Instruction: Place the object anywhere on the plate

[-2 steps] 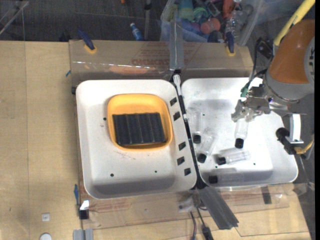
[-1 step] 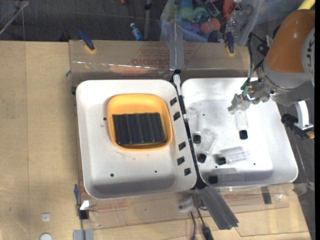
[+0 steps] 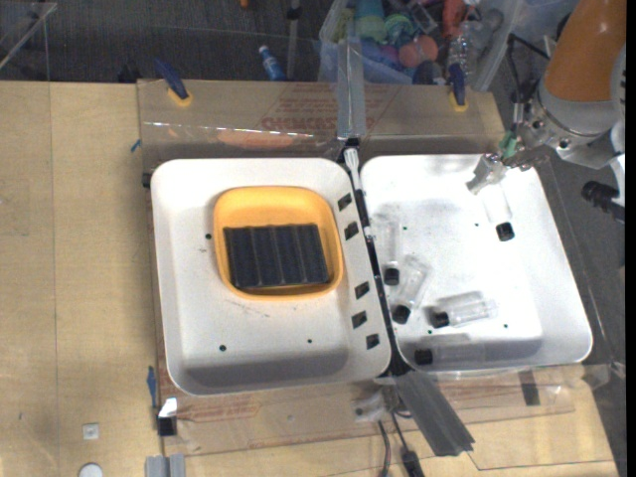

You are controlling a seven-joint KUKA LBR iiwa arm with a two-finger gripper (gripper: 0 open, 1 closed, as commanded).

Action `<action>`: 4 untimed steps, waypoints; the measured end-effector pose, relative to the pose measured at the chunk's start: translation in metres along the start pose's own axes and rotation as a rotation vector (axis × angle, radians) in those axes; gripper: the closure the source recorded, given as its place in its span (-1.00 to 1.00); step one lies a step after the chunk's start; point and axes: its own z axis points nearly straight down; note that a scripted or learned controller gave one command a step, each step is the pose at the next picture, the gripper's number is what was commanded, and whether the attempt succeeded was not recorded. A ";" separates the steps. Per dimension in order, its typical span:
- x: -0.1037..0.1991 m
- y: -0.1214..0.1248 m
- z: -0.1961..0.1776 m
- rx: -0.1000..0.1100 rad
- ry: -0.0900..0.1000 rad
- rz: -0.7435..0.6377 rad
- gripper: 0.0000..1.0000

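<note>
Gripper: the gripper (image 3: 489, 172) sits over the far right part of the right bin (image 3: 556, 296), below the grey wrist and the orange band (image 3: 586, 43).
Gripper state: a clear plastic vial (image 3: 496, 210) with a black cap hangs from the tip; its top end appears pinched there, but the fingers are too blurred and small to separate, so the grip is not certain.
Vial attitude: near upright, cap end down, tilted slightly toward the right.
Vial position: over the right bin floor, far half; whether the cap touches the floor cannot be told.
Plate: the orange plate (image 3: 227, 210) lies in the left bin (image 3: 179, 316), with a dark ribbed block (image 3: 276, 256) covering most of its middle.
Vial relative to plate: well apart, in the other bin, to the right of the black divider (image 3: 366, 266).
Other items, right bin: several more clear vials with black caps lie on the floor, one (image 3: 459, 311) near the front, a cluster (image 3: 402, 276) just beside the divider, and one (image 3: 386, 235) farther back.
Surroundings: a clear box of coloured toys (image 3: 417, 13) stands beyond the bins.
</note>
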 end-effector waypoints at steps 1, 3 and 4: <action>-0.029 -0.012 -0.044 0.000 0.000 -0.002 1.00; -0.068 -0.027 -0.153 -0.003 -0.003 -0.313 1.00; -0.064 -0.032 -0.234 -0.003 -0.003 -0.532 1.00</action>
